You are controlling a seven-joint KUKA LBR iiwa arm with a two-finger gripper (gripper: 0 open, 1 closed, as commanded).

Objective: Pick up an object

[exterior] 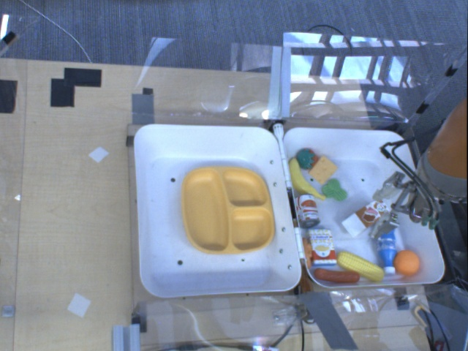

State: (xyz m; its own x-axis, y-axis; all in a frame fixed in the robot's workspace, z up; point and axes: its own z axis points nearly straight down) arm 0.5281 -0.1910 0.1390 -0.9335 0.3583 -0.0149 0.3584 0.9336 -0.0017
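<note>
While the gripper hangs with fingers spread and empty over the right bin, just above the blue bottle — crowded neighbours — orange, corn — could block its close.

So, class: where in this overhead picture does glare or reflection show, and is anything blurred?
Camera view: bright glare on the clear plastic panel behind the right white bin; soft, even light on the yellow divided plate; the two-finger gripper looks slightly smeared, and the toy food is small but readable.
</note>
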